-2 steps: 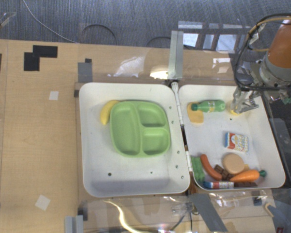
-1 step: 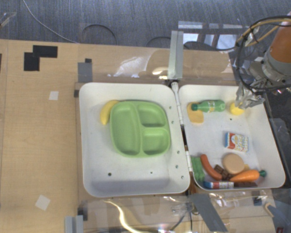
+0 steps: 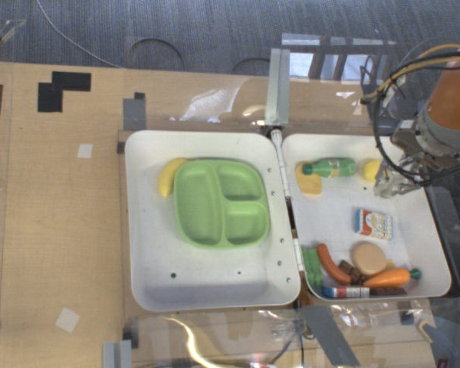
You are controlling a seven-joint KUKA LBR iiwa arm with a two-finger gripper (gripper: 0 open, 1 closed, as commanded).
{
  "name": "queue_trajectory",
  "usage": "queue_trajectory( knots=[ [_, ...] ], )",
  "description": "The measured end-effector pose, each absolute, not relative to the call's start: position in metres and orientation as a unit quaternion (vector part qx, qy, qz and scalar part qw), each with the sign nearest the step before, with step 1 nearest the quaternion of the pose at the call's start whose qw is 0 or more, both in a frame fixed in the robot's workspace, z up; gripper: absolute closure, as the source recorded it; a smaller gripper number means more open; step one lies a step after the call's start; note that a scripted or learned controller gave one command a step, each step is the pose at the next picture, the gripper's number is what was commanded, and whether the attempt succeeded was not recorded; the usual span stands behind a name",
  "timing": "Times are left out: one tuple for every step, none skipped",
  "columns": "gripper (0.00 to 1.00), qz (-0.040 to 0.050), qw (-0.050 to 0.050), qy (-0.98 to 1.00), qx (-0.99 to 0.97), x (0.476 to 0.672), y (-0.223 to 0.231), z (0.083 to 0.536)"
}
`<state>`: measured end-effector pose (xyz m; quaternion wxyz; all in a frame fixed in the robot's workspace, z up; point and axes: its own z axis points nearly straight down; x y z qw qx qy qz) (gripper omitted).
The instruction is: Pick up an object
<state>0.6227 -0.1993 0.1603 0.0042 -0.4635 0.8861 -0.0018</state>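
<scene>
Robotics lab test cell, not a home or kitchen. Pale wood tabletop (image 3: 54,228) carries two shallow white bins, left bin (image 3: 149,282) and right bin (image 3: 433,228), fixed side by side with metal brackets (image 3: 276,90) at the joint. Black tape markers (image 3: 61,89) stuck on the wood. Loose cables (image 3: 69,37) run over grey ribbed carpet (image 3: 176,14) behind. Industrial arm (image 3: 448,106), orange band, bundled hoses, reaches in from the right. Contents are plastic toy foods, e.g. green divided plate (image 3: 218,202) and toy carrot (image 3: 387,278).
</scene>
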Motion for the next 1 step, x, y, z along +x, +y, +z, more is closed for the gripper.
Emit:
queue_trajectory(
  knots=[
    [0.00, -0.0017, 0.005, 0.886, -0.463, 0.6229, -0.1993, 0.1604]
  ],
)
